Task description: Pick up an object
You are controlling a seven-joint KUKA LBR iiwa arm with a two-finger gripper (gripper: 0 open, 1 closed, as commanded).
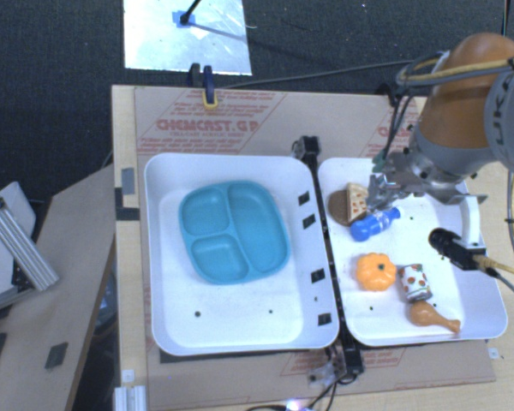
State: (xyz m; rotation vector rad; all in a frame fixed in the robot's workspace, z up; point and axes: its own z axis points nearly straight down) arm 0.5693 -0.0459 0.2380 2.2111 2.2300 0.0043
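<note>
Worktop [240,114]: two white bins, right bin [488,311] holds targets.
Gripper [382,197]: low over blue bottle [374,224]; grip state, cannot tell.
Tip: center on bottle, avoid neighboring wedge [355,202].

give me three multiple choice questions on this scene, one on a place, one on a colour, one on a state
1. Where does the blue tray lie?
A. in the left bin
B. in the right bin
C. on the bench outside the bins

2. What colour is the pumpkin?
A. green
B. orange
C. purple

3. How does the blue bottle rest?
A. standing upright
B. on its side
C. hanging in the air

Answers:
1. A, the tray sits on the floor of the left bin.
2. B, it is orange, in the right bin.
3. B, it lies flat on the bin floor, below the gripper.
</note>
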